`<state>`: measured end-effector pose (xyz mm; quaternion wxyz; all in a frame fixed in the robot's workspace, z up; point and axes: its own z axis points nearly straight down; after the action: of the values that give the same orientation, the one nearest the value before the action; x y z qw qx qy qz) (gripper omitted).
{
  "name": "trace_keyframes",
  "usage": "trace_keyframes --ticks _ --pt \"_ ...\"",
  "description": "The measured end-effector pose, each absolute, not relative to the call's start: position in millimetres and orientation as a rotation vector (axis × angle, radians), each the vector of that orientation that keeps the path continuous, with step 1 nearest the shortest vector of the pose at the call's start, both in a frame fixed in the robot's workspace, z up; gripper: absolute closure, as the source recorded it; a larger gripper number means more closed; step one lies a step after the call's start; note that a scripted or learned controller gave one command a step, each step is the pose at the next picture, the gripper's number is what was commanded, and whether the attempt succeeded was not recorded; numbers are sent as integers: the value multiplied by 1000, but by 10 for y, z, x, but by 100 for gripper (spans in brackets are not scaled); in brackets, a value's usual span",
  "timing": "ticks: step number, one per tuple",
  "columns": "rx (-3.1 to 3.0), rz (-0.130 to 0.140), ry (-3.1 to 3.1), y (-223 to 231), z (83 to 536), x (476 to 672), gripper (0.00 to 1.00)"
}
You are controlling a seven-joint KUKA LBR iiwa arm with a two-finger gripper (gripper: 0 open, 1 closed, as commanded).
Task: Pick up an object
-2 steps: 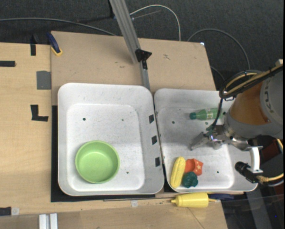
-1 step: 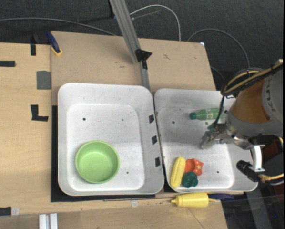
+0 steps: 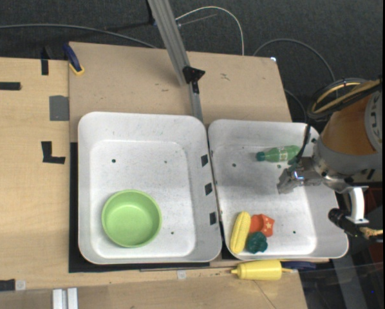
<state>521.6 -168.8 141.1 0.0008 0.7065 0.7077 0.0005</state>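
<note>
Here the gripper [image 3: 289, 180] sits low in the right bin [image 3: 321, 240], just below the green bottle [image 3: 277, 154] lying near the far wall; how its jaws stand I cannot tell. A green bowl [image 3: 131, 218] rests in the left bin [image 3: 89, 172].

One overhead camera slants down on both bins [image 3: 208, 172].

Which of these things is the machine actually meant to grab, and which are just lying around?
Could be picked:
green bottle
yellow corn
red toy
dark green toy
green bowl

Just lying about:
yellow bottle outside the bins
cables
metal pole
</note>
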Motion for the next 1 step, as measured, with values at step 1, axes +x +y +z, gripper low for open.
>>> trace_keyframes --ticks 1 --pt "2217 3 2220 -1719 2035 5252 100"
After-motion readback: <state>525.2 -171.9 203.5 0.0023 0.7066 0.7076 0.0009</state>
